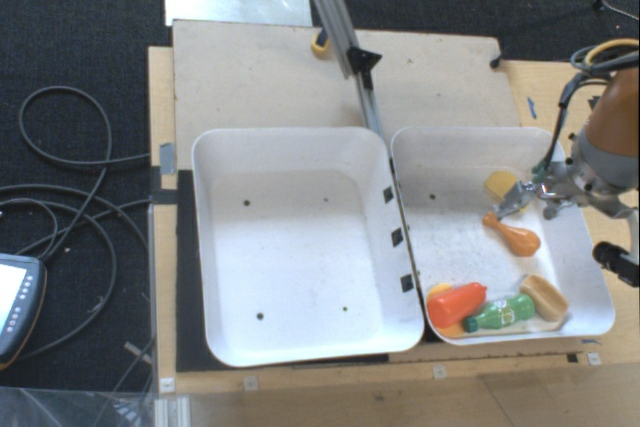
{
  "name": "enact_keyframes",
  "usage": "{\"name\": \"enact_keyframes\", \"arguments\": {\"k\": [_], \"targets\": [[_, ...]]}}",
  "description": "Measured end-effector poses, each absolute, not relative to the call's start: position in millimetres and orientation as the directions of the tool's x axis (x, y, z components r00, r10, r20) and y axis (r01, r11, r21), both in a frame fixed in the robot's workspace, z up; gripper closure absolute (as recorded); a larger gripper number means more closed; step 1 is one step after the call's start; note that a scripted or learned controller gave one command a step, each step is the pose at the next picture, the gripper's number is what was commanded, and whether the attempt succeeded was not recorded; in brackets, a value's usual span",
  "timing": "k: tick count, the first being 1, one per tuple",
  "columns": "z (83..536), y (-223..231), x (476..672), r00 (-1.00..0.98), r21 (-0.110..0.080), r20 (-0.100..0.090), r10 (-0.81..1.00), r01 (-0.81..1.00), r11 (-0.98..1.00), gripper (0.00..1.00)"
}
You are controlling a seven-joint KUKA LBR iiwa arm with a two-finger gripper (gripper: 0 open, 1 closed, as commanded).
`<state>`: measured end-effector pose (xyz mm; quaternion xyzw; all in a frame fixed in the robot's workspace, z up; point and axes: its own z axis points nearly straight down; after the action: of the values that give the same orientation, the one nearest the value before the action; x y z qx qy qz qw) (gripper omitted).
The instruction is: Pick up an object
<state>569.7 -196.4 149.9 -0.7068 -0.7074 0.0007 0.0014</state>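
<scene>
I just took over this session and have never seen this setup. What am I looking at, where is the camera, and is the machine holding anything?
This is one picture from a fixed camera above a bench, looking down at a slant. Two shallow white bins sit side by side: the left bin and the right bin. The robot arm, grey with an orange band, reaches in from the right; its gripper hangs over the right bin. That bin holds a yellow piece, an orange pear-shaped toy, a red toy, a green bottle and a tan bun-like toy. I cannot tell whether it holds anything; it sits between the yellow piece and the orange toy.
</scene>
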Motion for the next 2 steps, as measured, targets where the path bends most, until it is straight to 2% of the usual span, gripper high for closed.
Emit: {"name": "enact_keyframes", "arguments": {"k": [1,2], "targets": [[98,-196,569.2,0.000,-0.004,0.002,1.000,1.000,0.000,0.00],[112,-197,571.2,-0.001,0.004,-0.001,1.000,1.000,0.001,1.00]]}}
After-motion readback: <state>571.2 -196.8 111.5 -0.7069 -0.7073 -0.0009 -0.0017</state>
